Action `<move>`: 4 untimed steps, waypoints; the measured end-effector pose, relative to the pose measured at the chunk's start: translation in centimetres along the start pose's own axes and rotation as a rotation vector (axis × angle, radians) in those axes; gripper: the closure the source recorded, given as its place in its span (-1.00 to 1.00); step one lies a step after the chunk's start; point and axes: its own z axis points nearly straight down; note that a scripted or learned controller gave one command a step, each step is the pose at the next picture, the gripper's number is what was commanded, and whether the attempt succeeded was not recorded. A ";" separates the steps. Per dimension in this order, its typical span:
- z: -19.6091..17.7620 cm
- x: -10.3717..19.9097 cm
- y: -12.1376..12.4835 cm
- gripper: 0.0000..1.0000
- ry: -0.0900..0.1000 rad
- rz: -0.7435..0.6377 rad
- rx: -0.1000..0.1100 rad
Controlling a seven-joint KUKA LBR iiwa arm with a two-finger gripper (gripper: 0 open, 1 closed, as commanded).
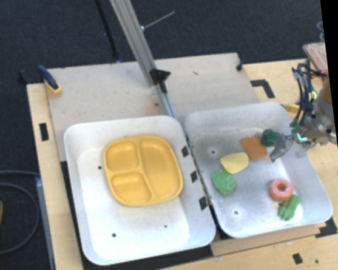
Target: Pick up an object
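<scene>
Green toy [288, 207] and pink ring [280, 189] lying nearest; pincer [279, 150] approaching the dark-green piece [270, 136], jaw state indiscernible. Next: descending, closing, lifting.

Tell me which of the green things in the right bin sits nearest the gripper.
The dark green one, beside the orange block and just left of the gripper. The other two green things lie lower in the bin.

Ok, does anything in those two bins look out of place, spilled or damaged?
Nothing stands out. The yellow divided plate lies flat in the left bin. In the right bin, the toy pieces lie loose but apart: yellow piece, orange piece, green lump, pink ring. The hand sits at that bin's right side.
</scene>
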 end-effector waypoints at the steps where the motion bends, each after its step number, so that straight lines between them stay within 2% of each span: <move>1: -0.1 0.0 0.1 -1.00 -0.001 0.000 -0.002; 3: 11.9 0.8 0.6 -1.00 0.001 0.000 0.002; 4: 12.8 0.7 0.7 -1.00 -0.001 0.003 -0.002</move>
